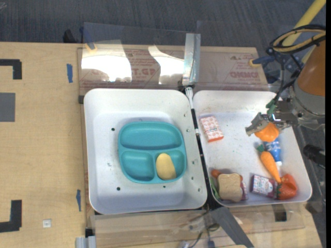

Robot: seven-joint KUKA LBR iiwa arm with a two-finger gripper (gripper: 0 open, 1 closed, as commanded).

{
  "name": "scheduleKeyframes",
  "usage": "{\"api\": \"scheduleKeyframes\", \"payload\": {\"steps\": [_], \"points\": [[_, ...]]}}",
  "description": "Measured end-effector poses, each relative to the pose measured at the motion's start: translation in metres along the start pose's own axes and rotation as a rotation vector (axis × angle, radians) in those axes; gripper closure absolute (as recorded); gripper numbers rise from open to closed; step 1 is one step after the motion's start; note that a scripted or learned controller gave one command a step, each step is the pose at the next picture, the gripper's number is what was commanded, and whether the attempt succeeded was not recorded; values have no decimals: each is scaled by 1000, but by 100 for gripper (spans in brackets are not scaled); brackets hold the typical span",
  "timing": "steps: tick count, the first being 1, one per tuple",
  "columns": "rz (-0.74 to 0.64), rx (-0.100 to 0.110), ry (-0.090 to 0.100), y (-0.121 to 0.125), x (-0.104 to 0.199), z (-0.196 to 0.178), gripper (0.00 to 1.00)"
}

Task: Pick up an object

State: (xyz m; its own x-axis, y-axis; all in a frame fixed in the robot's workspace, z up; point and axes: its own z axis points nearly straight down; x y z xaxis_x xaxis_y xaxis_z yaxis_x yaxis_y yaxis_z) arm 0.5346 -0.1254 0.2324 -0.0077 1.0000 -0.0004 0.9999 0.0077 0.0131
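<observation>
Gripper [264,124] sits low over orange fruit [267,133] in right bin [235,103]; jaw state cannot be determined. Risk: round fruit rolling toward carrot [270,165], spoiling the grasp.

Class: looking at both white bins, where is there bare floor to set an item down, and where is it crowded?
Free: right white bin floor between the red-and-white packet and orange fruit; left white bin margin around the teal divided tray. Crowded: the right bin's front and right edge, around the bread slice and carrot.
</observation>
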Motion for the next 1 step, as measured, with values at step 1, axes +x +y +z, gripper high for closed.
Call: {"api": "scheduleKeyframes", "payload": {"steps": [1], "points": [[-91, 12, 1, 24, 54, 12, 100]]}}
